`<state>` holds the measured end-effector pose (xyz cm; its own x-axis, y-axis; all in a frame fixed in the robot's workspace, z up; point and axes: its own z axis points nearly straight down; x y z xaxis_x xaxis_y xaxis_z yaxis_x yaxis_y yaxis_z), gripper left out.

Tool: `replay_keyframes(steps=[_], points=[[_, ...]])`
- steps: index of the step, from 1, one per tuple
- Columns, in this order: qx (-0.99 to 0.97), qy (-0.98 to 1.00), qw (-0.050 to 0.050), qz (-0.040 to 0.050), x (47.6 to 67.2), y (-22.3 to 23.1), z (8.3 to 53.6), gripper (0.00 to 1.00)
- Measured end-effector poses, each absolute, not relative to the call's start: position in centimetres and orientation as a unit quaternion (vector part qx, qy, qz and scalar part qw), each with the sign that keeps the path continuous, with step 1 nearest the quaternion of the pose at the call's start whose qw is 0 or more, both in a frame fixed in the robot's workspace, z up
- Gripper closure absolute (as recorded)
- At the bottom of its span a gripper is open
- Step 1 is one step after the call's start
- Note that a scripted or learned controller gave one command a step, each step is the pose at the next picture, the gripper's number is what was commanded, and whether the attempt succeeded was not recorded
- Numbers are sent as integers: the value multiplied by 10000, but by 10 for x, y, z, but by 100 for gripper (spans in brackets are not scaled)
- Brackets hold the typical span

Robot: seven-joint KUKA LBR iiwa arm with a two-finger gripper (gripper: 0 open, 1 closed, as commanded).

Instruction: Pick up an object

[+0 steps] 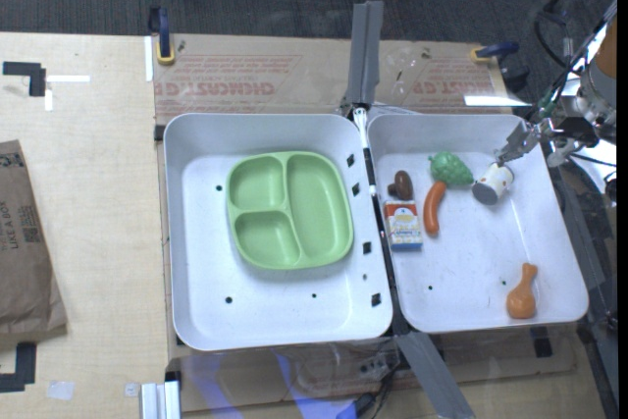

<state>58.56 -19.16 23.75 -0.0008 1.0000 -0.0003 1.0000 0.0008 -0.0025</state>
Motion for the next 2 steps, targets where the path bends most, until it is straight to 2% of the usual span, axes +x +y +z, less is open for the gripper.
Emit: replay_keyframes(steps=[1, 2], points=[[-7545, -6563, 15, 12, 583, -217, 172, 0], [-7432, -6690, 47, -30, 588, -209, 91, 0]])
